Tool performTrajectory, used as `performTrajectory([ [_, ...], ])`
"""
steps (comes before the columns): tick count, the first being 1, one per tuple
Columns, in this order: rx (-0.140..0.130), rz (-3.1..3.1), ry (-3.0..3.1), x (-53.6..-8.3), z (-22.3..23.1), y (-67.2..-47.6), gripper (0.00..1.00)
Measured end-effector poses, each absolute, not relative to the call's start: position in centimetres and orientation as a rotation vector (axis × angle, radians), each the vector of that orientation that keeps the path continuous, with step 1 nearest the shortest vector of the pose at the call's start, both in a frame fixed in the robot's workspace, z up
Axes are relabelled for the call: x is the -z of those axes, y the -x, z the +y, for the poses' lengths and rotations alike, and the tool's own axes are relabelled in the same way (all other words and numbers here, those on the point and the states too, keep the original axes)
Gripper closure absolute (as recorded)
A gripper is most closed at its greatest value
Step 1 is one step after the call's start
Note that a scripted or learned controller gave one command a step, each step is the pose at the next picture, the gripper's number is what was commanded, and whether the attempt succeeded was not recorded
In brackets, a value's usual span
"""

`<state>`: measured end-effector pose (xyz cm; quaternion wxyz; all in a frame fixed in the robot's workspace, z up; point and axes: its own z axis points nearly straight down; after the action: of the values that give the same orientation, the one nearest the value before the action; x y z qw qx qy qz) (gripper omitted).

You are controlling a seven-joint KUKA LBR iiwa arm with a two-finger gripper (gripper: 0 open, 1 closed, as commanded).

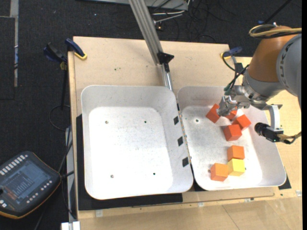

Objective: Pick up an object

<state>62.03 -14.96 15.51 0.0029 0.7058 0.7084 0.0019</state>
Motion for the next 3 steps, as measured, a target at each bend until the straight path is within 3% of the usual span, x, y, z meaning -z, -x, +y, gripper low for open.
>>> performTrajectory([
  [2,-0.007,2.219,-2.212,-28.3,-15.0,-62.1,1.0],
  [3,-0.003,2.23,-2.213,-28.3,-9.5,-62.4,1.0],
])
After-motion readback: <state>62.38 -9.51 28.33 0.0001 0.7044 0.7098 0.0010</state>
